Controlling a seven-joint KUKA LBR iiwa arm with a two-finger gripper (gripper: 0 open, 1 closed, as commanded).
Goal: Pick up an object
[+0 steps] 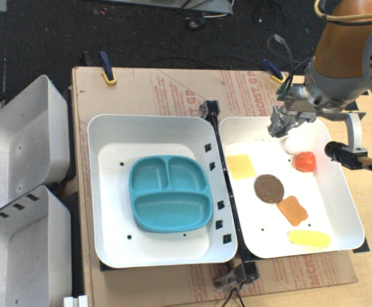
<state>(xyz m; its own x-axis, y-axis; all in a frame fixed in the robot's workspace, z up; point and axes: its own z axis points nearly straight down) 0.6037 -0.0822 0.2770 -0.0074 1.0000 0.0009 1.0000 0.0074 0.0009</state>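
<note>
The arm point(342, 50) reaches in from the right, and its end effector point(280, 128) hangs over the far part of the right bin point(349, 200), near that bin's far left corner. Whether it is apart or together I cannot tell, as the wrist covers it from above, and nothing can be seen clamped in it.

The things to pick from lie in the right bin. A white object point(296, 143) sits just beside the end effector, toward the bin's middle, with a red object point(305, 162) touching or nearly touching it on the near side. A pale yellow square point(240, 166) lies by the bin's left wall. A brown round disc point(269, 188) sits in the middle, an orange piece point(293, 210) just beside it toward the near edge, and a yellow oblong piece point(309, 238) along the near wall.

The left bin point(109, 139) holds a teal divided tray point(170, 193) with three compartments, lying flat at its centre.
</note>
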